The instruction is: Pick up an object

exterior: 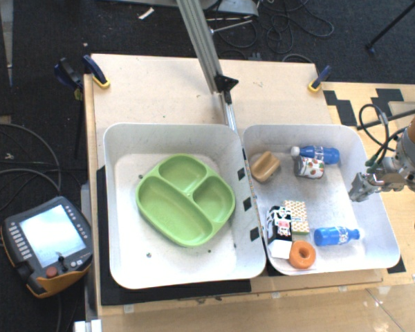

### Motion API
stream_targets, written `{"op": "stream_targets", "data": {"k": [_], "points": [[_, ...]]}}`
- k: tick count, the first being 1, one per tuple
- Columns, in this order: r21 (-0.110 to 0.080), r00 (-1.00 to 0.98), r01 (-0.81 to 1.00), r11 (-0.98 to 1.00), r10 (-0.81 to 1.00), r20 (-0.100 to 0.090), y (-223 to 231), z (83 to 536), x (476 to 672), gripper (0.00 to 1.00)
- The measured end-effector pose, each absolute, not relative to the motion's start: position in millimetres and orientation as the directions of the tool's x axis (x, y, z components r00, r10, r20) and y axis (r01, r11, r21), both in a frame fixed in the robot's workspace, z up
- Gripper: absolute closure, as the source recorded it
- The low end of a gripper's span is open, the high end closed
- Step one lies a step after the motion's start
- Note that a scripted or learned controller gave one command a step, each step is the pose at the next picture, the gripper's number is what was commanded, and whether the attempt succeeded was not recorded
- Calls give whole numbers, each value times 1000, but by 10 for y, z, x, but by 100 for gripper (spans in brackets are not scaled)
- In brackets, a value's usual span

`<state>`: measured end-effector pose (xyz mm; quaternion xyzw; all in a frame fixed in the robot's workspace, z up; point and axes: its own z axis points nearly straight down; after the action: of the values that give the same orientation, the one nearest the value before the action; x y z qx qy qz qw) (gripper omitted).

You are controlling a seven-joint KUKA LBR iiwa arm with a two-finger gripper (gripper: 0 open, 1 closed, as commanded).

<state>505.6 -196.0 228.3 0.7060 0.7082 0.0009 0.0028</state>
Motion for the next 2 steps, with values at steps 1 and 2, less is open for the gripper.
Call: {"op": "stream_targets", "data": {"k": [1,2], "points": [[6,-4,1000,4,1000,-3,-1962,2814,5072,100],[3,-8,1000,8,1000,0,-1388,2799,5312,100]]}}
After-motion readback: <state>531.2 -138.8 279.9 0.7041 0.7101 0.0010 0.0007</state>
